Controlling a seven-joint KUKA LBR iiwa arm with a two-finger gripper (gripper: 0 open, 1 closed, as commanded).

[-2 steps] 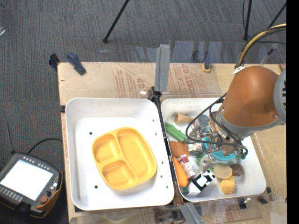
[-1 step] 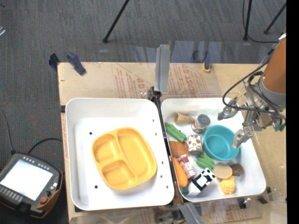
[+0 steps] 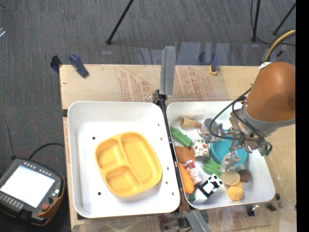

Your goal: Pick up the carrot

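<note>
The carrot (image 3: pixel 186 177) lies at the lower left of the right bin (image 3: pixel 266 178), against the dividing wall, its lower tip tucked under other toys. The gripper (image 3: pixel 231 159) hangs right of centre over a teal bowl (image 3: pixel 218 150), mostly hidden beneath the wrist. The yellow tray (image 3: pixel 128 163) sits in the left bin (image 3: pixel 82 129).

Carrot lying loose in the right bin

The orange carrot (image 3: pixel 186 178) lies flat near the bin's left wall, running lengthwise toward the front edge, with a small red-labelled bottle just beside it.
</note>
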